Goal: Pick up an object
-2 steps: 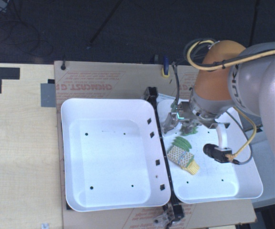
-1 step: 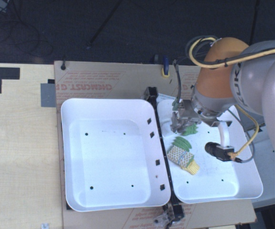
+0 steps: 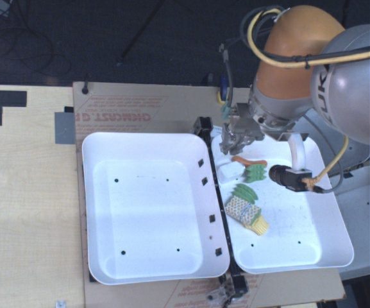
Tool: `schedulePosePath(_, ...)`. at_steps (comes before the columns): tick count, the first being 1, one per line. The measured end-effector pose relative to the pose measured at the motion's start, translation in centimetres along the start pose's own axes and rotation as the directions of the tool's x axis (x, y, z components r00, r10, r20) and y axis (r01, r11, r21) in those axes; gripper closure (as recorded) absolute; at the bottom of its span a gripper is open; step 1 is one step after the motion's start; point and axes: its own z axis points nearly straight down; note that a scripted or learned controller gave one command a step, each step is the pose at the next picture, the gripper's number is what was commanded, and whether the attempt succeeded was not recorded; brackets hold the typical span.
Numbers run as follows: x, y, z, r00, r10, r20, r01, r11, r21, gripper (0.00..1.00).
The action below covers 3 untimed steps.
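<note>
The arm (image 3: 300, 50) reaches in over the right bin (image 3: 338, 236), and its jaws hang at that bin's far left corner, close to the divider shared with the left bin (image 3: 146, 217). From this slant I cannot tell whether the jaws are apart or together, and nothing shows between them. The nearest candidate is a small orange-and-green toy (image 3: 250, 166), perhaps a carrot. It lies on the bin floor just beside the jaws, toward the near side and a little to the view's right. Its long axis runs roughly across the bin, orange end nearer the jaws and green end away. Farther toward the near edge lie a green leafy piece (image 3: 245, 193) and a patterned block (image 3: 238, 208) touching a yellow piece (image 3: 259, 224). I judge the pick not yet made: the jaws would need a short shift toward the toy before descending, closing across its narrow width.
</note>
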Motion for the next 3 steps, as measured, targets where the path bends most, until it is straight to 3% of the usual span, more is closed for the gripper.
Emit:
schedulePosePath(1,-0.1,-5.4,-0.7,1.000,0.006,0.000,-0.006,1.000,0.009,1.00)
schedulePosePath(2,4.7,-2.8,-8.6,1.000,-0.001,0.000,0.001,1.000,-0.003,1.00)
schedulePosePath(3,-2.9,-7.9,-3.4,1.000,0.013,0.003,-0.013,1.000,0.014,1.00)
